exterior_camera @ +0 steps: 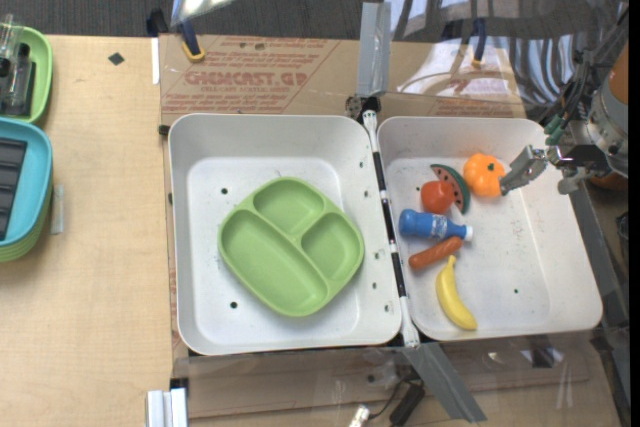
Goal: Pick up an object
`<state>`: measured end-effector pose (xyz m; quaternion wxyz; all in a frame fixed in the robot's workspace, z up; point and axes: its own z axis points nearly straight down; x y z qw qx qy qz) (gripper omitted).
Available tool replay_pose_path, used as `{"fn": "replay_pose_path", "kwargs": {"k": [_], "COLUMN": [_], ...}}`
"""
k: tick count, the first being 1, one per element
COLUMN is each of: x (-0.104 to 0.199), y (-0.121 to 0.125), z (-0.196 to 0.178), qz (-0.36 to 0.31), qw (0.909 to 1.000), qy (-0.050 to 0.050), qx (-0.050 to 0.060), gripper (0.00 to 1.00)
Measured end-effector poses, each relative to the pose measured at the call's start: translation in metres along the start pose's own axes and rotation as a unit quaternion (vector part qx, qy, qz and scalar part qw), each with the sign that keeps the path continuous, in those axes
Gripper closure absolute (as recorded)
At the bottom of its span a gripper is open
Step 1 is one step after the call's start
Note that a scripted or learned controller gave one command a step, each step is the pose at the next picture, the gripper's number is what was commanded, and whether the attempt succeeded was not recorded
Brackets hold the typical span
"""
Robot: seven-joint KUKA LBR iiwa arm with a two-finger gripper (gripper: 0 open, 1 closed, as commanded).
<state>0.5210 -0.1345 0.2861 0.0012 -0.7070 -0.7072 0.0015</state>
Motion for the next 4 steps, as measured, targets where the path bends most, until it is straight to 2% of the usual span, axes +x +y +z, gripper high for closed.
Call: {"fn": "replay_pose_path", "kwargs": {"k": [1,2,3,4], "x": [-0.036,-0.038,-0.038,0.024], "y": [0.058,0.109,0.109,0.135], "z": [0.08,0.193,0.184,0.082], "qz": [0.044,0.018,0.018,0.012], "qw": [0.999,0.9998,0.9998,0.9999], "qy": [0.0,0.0,0.0,0.0], "qx": [-0.001,-0.001,-0.001,-0.002], "gripper": [0.0,0.0,1.0,1.0]}}
